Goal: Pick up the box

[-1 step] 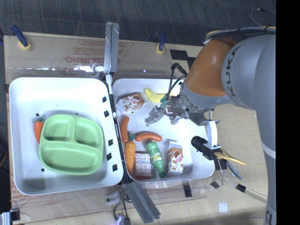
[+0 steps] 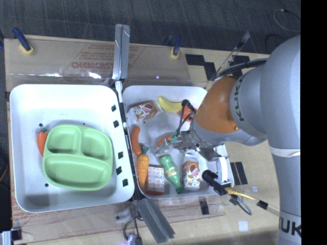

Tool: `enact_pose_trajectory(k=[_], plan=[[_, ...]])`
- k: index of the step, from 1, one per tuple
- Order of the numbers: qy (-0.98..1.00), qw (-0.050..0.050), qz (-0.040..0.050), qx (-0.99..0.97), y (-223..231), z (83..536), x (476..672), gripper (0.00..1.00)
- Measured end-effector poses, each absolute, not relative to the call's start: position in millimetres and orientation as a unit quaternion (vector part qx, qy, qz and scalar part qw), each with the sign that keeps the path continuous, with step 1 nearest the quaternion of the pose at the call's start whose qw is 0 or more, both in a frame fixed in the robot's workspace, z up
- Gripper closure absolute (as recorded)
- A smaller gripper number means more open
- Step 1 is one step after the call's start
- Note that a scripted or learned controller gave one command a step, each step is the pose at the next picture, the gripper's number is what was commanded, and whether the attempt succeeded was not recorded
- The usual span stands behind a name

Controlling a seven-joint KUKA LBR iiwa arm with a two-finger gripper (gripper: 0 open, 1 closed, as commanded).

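A: Two shallow white bins side by side. Left white bin (image 2: 20, 137) has a pale green three-compartment plastic tray (image 2: 77, 156), with an orange carrot-shaped toy (image 2: 41, 142) touching its left edge.

B: And the right white bin (image 2: 153, 93)?

A: Crowded. Along its left wall, two more orange carrot toys (image 2: 139, 160), end to end. A brown printed snack packet (image 2: 144, 111) near the top, a yellow banana toy (image 2: 169, 104) just beside it. A green bottle with a yellow cap (image 2: 171, 171) lies tilted in the middle.

B: Where's the box?

A: Two candidates (can't say which is meant): a small red-and-white printed carton (image 2: 155, 180) at the front edge by the lower carrot, and a small brown-and-white printed carton (image 2: 191, 175) right of the bottle. Both lie flat in the bin.

B: Gripper?

A: The grey two-finger gripper (image 2: 180, 139) sits low over the bin's middle, just above the bottle's base, under the orange wrist band (image 2: 217, 111). Whether it's clenched or released, cannot tell; the wrist hides it.

B: Progress?

A: I'd judge it early. Nothing lifted, both cartons resting in the bin. Grasp and lift are left.
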State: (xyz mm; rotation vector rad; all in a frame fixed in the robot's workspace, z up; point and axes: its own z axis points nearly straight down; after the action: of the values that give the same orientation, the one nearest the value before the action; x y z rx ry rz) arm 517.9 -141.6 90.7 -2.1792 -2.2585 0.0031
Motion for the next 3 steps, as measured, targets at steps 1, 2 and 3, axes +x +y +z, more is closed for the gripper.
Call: enact_pose_trajectory(k=[1, 2, 3], plan=[[-0.723, 0.001, 0.0006, -0.691, -137, 92, 555.0, 0.00], [-0.722, 0.000, 0.0006, -0.691, -104, 92, 476.3, 0.00], [-0.725, 0.000, 0.0004, -0.689, -103, 101, 477.1, 1.00]])
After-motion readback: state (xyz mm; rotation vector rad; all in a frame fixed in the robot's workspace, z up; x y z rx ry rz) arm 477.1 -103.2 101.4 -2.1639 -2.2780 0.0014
